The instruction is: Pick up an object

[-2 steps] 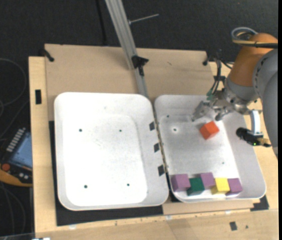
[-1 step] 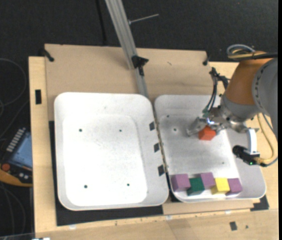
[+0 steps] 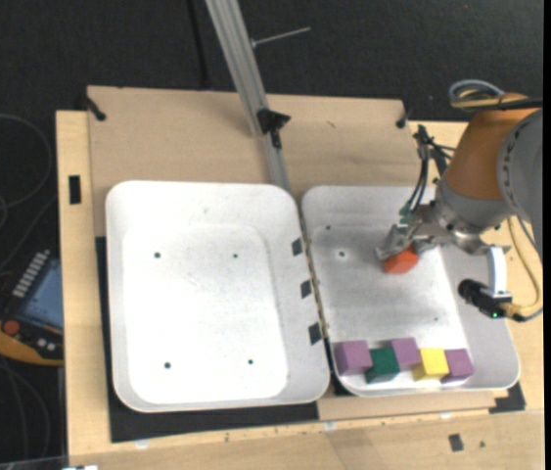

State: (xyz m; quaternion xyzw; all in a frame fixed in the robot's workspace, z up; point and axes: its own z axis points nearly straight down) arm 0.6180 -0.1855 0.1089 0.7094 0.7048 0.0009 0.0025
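Arm (image 3: 490,164) reaches in from the right, gripper (image 3: 399,248) down over the right bin (image 3: 353,213), in its upper middle part. Orange object (image 3: 401,259) sits right at the gripper tip, touching or just under it; cannot tell if the fingers are open or closed on it, or whether it is lifted off the bin floor. Along the right bin's near edge there is a row of blocks: purple block (image 3: 353,354), green block (image 3: 384,363) just beside it, another purple block (image 3: 405,351), yellow block (image 3: 435,362), and a third purple block (image 3: 458,362) at the row's right end, all close together, well apart from the orange object. Left bin (image 3: 206,292) lies beside the right bin, edges touching. Both bins rest on the tabletop (image 3: 177,125). Metal pole (image 3: 241,57) rises slanted behind the bins.
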